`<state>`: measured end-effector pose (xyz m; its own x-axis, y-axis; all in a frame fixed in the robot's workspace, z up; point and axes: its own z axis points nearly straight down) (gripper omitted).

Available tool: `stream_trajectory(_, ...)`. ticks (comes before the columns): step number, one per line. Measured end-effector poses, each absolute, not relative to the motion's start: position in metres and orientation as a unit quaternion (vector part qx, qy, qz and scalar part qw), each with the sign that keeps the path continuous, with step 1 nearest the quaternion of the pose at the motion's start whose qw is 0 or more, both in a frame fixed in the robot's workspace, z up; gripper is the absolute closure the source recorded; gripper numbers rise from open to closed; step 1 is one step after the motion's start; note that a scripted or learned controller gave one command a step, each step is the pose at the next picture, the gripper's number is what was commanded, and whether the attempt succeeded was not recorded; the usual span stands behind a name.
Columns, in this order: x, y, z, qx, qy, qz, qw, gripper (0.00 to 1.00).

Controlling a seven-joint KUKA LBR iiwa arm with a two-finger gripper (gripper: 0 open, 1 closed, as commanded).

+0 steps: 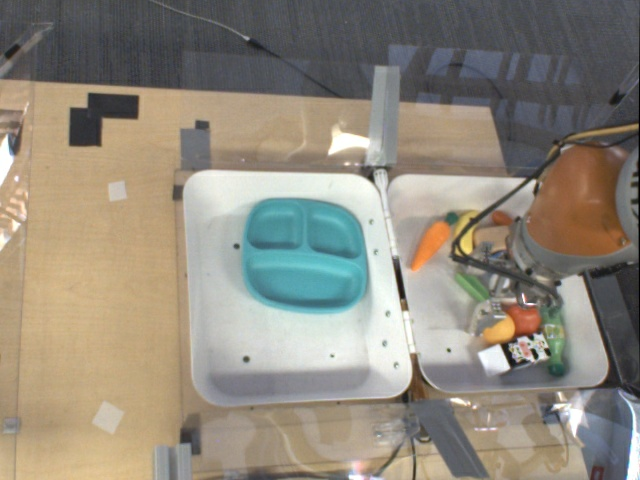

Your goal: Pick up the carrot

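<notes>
The bench (90,298) holds two shallow white bins side by side. In the left bin (215,368) lies a teal plate (304,253) with three compartments; it sits a little above the middle of that bin and touches nothing else.

The carrot (431,244) is in the right bin (430,363), in its upper left part, near the wall that divides the two bins. It lies at a slant, the thick orange end up and to the right, the thin tip pointing down and to the left. Just beside its thick end there is a yellow banana (466,230), and a small green top shows there too.

The arm comes in from the right, and its orange band (580,208) covers a large part of the right bin. The gripper (497,290) hangs over the middle of this bin, to the right of and below the carrot — apart from it, not touching. Whether the jaws are spread or pressed together I cannot tell (dark cables and metal parts hide them).

Around the gripper lie several toys: a green long vegetable (469,285), an orange-red piece (516,324), a white box with black marks (514,354), and another green piece (555,346) near the right wall.
</notes>
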<state>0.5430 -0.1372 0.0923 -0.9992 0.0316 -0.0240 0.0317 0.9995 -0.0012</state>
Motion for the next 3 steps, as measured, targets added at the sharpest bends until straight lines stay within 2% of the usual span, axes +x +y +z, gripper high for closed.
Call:
stream_trajectory(1, 0.629, -0.115, 0.089, 0.050, 0.999, 0.0008, 0.007, 0.00)
stream_trajectory(2, 0.636, -0.082, 0.089, 0.195, 0.981, 0.0014, 0.006, 0.00)
stream_trajectory(3, 0.520, -0.091, 0.090, 0.239, 0.971, 0.0010, 0.007, 0.00)
